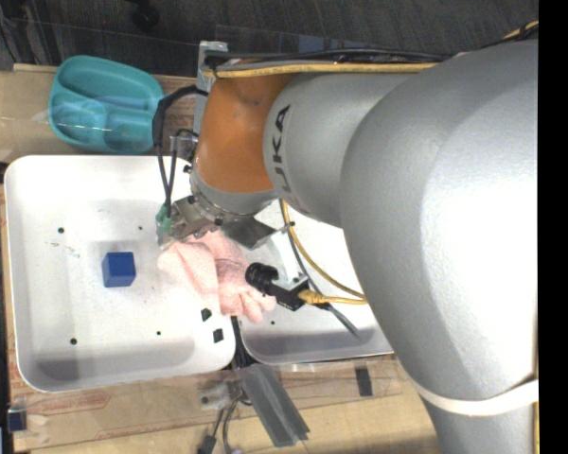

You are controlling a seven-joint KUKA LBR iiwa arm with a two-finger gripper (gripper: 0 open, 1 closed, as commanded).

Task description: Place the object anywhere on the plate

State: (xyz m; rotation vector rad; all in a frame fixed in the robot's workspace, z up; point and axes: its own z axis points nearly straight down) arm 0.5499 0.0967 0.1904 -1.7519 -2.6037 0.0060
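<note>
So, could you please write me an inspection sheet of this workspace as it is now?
Surface: two white bins side by side on a wooden bench; left bin, right bin mostly behind the arm.
Job's things: blue cube in the left bin; plate: nothing seen.
Clutter: pink cloth over the wall between the bins; teal tub behind the left bin.
Pincer: low at the cloth's edge, fingers hidden.
Cables: yellow cable and black cables at the wrist.
Surroundings: dark floor.

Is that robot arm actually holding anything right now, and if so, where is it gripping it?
It cannot be told: the gripper sits at the pink cloth's upper edge, but the wrist hides any hold.
</note>
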